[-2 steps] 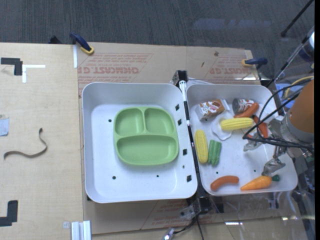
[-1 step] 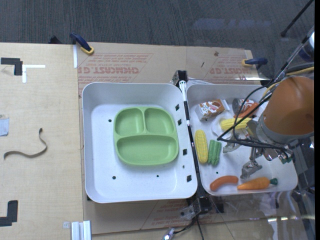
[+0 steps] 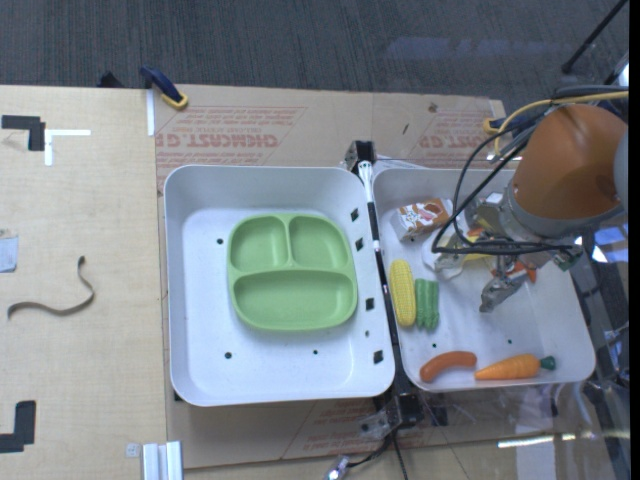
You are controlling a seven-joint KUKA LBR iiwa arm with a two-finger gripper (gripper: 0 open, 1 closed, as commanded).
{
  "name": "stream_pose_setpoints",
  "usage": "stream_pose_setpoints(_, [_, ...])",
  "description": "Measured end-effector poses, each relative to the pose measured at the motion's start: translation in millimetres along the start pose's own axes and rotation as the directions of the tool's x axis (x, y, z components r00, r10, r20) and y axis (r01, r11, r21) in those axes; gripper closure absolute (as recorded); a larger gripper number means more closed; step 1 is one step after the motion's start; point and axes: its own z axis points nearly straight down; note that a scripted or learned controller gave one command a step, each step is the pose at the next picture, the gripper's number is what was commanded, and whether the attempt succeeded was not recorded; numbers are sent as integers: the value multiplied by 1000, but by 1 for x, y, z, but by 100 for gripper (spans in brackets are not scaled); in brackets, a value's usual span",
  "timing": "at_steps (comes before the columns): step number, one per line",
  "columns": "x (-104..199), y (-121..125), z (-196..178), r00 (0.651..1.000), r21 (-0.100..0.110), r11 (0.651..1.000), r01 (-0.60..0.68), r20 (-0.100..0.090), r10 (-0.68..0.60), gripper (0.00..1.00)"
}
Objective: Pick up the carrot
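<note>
the tool, its grip state unclear to me, hovered above the carrot, so descent seemed next.

Carrot low in right bin, beneath hand.

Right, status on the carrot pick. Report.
Gripper hovering in right bin, holding nothing. Carrot flat by the near wall, untouched. Sausage just left of it; path clear.
</note>
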Motion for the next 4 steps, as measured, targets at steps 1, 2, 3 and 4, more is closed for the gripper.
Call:
stream_pose_setpoints(1, [-26, -63, -1, 957, 0, 957, -291, 1, 291, 0])
stream_pose_setpoints(2, [56, -21, -174, 995, 1, 995, -102, -1, 102, 0])
stream_pose_setpoints(3, [109, -6, -230, 933, 0, 933, 361, 0, -361, 0])
stream_pose_setpoints(4, [107, -7, -239, 934, 4, 934, 358, 6, -358, 100])
